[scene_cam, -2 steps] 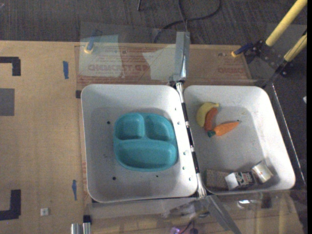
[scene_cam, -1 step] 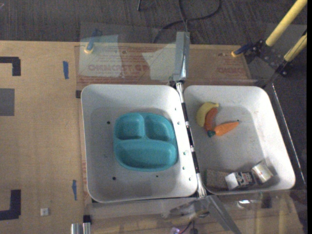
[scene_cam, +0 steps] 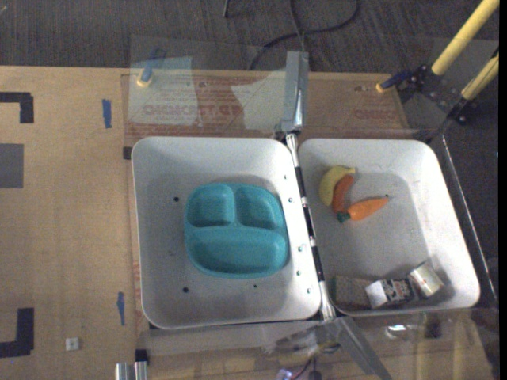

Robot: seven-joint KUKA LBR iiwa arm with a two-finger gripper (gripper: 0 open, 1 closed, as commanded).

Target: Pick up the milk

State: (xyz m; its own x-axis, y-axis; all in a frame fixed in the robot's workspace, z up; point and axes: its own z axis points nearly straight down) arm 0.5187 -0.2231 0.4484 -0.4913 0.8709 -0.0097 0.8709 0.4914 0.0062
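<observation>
The milk (scene_cam: 389, 292) is a small white carton with dark print. It lies on its side at the near edge of the right bin (scene_cam: 444, 212). A silver can (scene_cam: 426, 279) lies right beside it on its right, and a flat grey-brown packet (scene_cam: 348, 290) lies against its left end.
Further back in the right bin lie a yellow banana (scene_cam: 333, 182), a small orange piece (scene_cam: 343, 193) and an orange carrot (scene_cam: 366, 209). The left bin (scene_cam: 158, 212) holds a teal divided plate (scene_cam: 235, 229). A metal divider (scene_cam: 305, 220) runs between the bins.
</observation>
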